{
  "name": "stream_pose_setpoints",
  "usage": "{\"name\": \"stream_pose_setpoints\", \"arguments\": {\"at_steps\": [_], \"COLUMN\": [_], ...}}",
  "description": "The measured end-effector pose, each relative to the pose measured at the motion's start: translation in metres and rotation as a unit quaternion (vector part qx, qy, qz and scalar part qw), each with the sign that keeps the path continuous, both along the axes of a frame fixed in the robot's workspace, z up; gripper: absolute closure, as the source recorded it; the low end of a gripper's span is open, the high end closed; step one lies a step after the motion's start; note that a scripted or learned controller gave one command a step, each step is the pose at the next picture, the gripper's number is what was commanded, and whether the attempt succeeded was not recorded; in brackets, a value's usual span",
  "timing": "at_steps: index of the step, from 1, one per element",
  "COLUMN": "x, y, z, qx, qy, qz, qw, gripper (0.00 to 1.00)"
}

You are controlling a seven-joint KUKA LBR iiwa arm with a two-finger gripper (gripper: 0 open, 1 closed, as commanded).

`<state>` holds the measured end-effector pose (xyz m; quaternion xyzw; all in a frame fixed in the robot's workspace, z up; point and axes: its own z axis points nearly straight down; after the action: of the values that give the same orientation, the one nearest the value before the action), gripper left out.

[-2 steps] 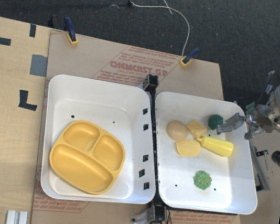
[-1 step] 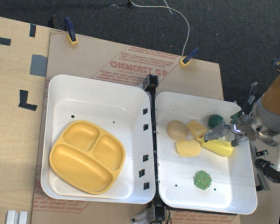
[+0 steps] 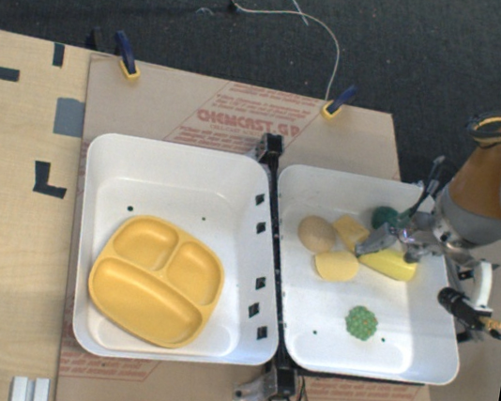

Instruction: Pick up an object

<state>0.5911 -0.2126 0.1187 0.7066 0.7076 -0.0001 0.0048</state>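
Fingers [image 3: 390, 239] sit against the yellow block [image 3: 391, 264] in the right bin [image 3: 413, 365]; their spread cannot be told.

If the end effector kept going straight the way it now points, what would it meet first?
The end effector points left and down into the right bin. It would probably meet the yellow piece right at its tip first, though depth is hard to judge from this slanted view.

Bright, even light falls from above, and the two shallow white plastic bins [image 3: 190, 161] are nearly washed out, their walls pale against their floors. Soft, short shadows sit under the yellow divided plate [image 3: 156, 279]. The picture is slightly soft and grainy; the dark carpet along the top edge stays dim.
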Motion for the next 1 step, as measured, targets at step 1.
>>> {"name": "stream_pose_setpoints", "arguments": {"at_steps": [1], "x": [0.0056], "y": [-0.0007], "z": [-0.0047], "qx": [-0.0017], "qy": [-0.009], "qz": [0.001], "qw": [1.0000], "gripper": [0.00]}}
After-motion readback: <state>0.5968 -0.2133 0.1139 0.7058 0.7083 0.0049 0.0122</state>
